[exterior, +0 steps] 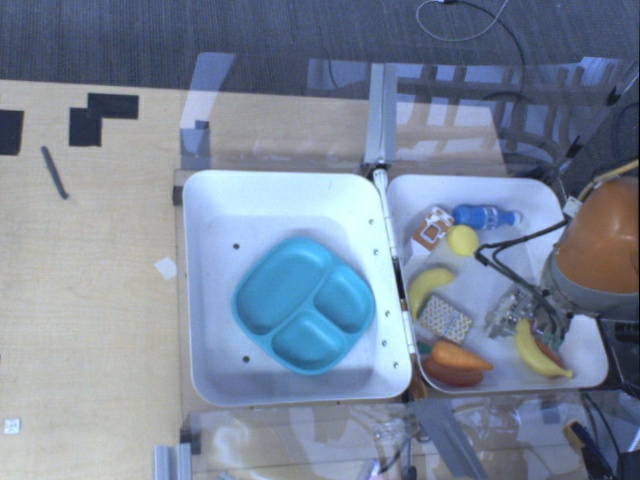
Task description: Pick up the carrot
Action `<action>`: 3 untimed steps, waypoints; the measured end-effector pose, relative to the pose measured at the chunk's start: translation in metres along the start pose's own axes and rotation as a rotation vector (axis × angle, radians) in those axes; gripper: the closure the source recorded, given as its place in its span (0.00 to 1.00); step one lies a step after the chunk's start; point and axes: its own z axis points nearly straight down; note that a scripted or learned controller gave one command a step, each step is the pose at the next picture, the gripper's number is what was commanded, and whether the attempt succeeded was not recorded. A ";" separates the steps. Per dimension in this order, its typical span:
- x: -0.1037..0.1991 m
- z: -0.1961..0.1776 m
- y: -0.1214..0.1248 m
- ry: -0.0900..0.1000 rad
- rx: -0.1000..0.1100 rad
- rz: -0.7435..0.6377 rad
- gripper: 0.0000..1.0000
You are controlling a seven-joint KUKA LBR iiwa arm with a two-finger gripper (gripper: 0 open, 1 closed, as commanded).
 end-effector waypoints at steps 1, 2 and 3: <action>-0.003 -0.012 0.002 -0.008 -0.003 -0.001 1.00; 0.000 -0.099 0.007 0.012 0.001 0.071 1.00; -0.004 -0.113 -0.011 0.013 0.006 0.490 1.00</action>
